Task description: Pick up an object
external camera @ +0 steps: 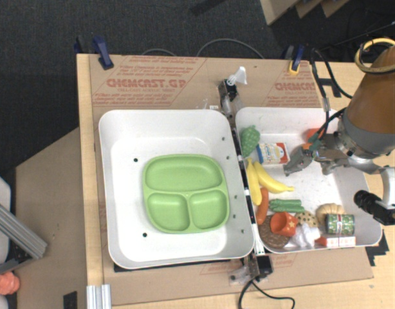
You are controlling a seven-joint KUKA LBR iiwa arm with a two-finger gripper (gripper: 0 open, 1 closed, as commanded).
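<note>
Along the right bin's [284,114] left wall lie smooth curved yellow bananas [265,179], a knobbly green toy [249,139] and a small carton [273,152], with an orange carrot [263,204], a red cup [282,223] and a green can [339,224] crowded at the near edge. Above the bare white middle hangs the gripper [305,158], its dark fingers slightly spread around nothing. Beside it, the left bin [120,134] holds a matte green divided plate [185,192], ringed by open floor.

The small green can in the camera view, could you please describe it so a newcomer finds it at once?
Look in the right white bin, at its near right corner. The small green-labelled can lies on its side beside a tan bread-like roll, just above a red-and-white packet. It is the only cylinder there.
</note>
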